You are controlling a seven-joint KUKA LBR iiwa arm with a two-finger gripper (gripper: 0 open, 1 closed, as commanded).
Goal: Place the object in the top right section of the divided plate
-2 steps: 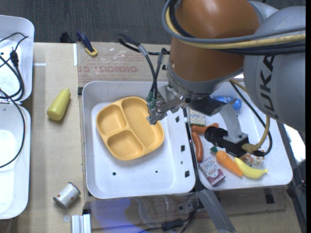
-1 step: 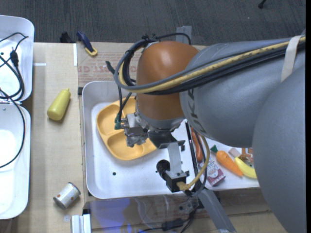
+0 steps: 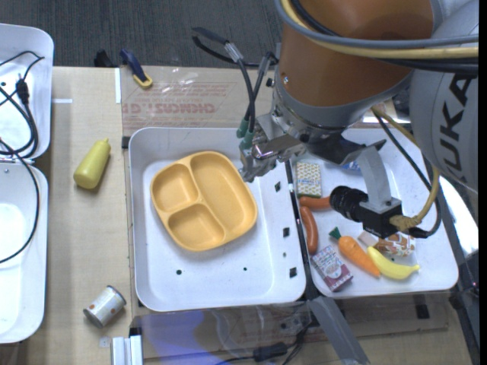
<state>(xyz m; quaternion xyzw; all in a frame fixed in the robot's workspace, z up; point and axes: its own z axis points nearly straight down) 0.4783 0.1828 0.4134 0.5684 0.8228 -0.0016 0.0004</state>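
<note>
Blocking right bin (image 3: 426, 276) (far half) | arm (image 3: 358, 44); end effector (image 3: 262, 158) fingers unclear

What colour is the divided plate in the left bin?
Yellow-orange all over, a plain divided plate with three sections, seen clearly in the camera view.

Light wooden worktop under a dark floor strip

The worktop (image 3: 91, 226) fills most of the frame, pale tan, with a flat sheet of printed cardboard (image 3: 183, 101) lying at upper centre. Dark grey carpet-like floor (image 3: 152, 14) runs along the top edge. White moulded furniture (image 3: 23, 67) with black cables sits at far left.
</note>
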